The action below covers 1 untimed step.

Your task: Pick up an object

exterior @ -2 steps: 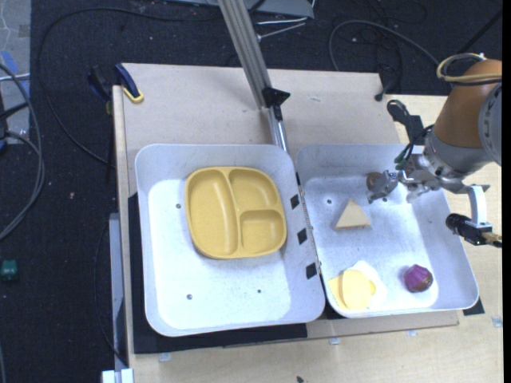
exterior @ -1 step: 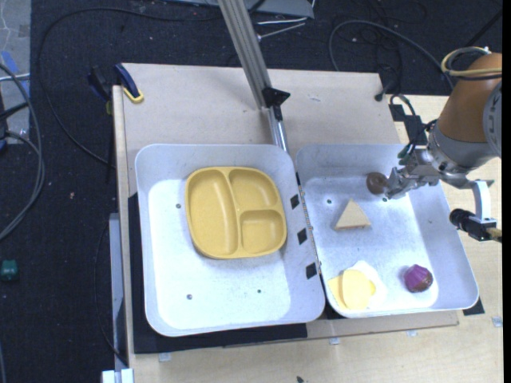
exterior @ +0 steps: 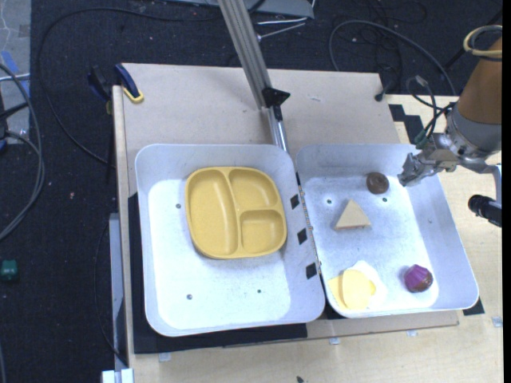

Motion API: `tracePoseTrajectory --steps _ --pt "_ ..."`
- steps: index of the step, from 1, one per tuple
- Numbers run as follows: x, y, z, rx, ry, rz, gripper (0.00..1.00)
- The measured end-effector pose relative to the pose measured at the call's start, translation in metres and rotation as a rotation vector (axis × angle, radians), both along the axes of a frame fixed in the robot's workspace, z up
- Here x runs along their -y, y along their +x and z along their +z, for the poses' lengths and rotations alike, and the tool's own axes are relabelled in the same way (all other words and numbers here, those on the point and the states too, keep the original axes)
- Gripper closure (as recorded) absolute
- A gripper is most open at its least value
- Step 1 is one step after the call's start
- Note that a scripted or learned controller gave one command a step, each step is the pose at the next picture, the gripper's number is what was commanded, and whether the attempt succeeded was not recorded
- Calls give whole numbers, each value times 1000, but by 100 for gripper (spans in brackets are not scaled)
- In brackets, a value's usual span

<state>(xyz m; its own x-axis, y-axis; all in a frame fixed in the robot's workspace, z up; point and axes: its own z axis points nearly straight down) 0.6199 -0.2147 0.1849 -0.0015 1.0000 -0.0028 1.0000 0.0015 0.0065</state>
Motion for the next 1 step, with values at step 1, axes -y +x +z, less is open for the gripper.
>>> tracePoseTrajectory --steps 1 --pt "-1 1 64 1 0 2 100"
